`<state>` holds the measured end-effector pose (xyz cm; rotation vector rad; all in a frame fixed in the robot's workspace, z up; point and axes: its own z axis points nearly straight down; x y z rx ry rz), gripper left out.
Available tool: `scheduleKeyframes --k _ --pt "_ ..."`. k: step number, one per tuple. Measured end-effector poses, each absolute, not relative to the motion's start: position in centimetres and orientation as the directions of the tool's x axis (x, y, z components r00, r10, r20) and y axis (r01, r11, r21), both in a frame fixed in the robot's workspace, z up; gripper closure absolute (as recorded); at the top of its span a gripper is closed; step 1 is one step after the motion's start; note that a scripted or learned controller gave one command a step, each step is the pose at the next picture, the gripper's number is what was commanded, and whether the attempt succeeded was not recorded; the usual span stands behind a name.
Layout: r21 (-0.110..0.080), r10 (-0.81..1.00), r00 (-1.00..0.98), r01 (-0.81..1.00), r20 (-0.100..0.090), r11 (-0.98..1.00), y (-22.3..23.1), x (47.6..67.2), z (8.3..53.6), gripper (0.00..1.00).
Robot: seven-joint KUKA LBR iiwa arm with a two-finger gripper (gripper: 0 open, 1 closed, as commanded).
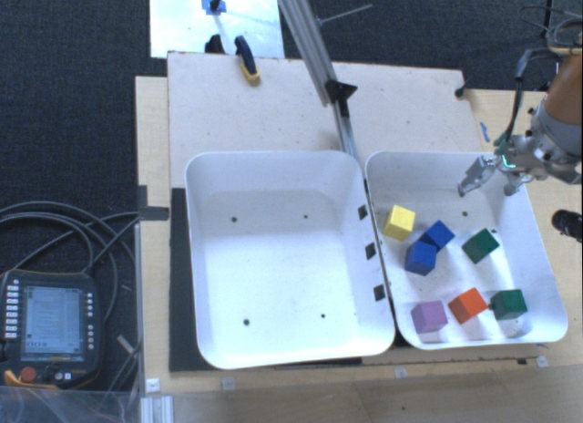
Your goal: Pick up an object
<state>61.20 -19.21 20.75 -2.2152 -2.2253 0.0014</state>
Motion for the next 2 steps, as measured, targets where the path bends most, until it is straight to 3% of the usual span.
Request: scheduleKeyframes --k 1,2 --pt "0.002 1.0 -0.006 1.0 -0.001 0.006 -19.2 61.3 21.0 0.0" --pt "-0.002 1.0 -0.003 1.0 0.0 0.003 -19.5 61.6 16.8 0.0"
